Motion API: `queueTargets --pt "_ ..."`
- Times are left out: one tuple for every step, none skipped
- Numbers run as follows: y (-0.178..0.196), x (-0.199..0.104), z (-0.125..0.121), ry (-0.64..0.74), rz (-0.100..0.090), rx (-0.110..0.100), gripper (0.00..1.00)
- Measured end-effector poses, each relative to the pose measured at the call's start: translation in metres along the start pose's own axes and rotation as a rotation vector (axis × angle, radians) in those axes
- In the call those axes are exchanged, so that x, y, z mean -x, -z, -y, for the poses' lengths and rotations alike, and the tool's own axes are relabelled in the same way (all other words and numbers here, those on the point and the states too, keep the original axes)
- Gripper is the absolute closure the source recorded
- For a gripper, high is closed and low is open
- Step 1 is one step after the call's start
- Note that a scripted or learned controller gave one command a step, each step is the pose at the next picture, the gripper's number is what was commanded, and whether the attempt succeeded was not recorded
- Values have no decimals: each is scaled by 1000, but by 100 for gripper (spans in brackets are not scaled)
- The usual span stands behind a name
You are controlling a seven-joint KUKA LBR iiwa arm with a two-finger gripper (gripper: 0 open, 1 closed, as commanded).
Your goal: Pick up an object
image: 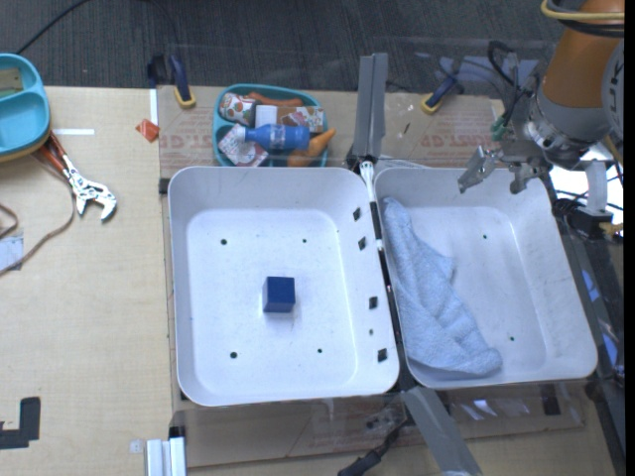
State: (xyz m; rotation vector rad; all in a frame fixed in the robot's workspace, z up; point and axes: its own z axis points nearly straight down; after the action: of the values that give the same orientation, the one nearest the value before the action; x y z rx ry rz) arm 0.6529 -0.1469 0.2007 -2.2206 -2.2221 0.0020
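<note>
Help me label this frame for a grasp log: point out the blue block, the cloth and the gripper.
blue block [280, 294]: camera view, on its top face, in the left bin.
cloth [435, 303]: camera view, on its crumpled middle, in the right bin.
gripper [496, 177]: camera view, midway between its fingertips, above the right bin's far rim.

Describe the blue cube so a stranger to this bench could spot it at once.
Two white bins sit side by side; take the left bin. Near its middle lies the blue cube, alone there. The right bin holds a pale blue cloth, soft and crumpled, unlike the small, dark, hard-edged cube.
</note>
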Motion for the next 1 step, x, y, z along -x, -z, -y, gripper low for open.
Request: queueTargets --pt "0 0 0 0 0 0 0"
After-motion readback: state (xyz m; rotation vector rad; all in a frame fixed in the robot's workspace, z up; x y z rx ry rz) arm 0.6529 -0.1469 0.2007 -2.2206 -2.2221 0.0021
